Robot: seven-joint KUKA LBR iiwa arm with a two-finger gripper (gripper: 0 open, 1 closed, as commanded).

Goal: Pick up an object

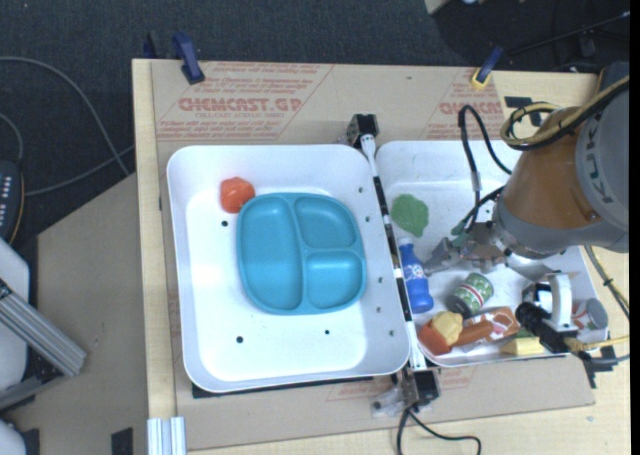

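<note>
The end effector point(455, 251) hangs low in the right bin point(440, 165); I cannot tell its state. Near that bin's front edge lie a ribbed green-labelled can point(472, 293), a glossy blue bottle point(413, 278) and a smooth yellow lump point(445, 326). A moulded blue divided plate point(300, 251) sits mid left bin point(200, 273).

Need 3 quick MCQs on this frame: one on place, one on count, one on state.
1. Where does the blue three-compartment plastic plate lie?
A. left white bin
B. right white bin
C. bare bench

2. How many compartments does the plate have?
A. two
B. three
C. four

3. What do the plate's compartments hold?
A. the small round orange object
B. the blue bottle
C. nothing

Key: 1 A, it sits mid left white bin. 2 B, one long and two smaller. 3 C, the small round orange object lies beside it on the bin floor.
</note>
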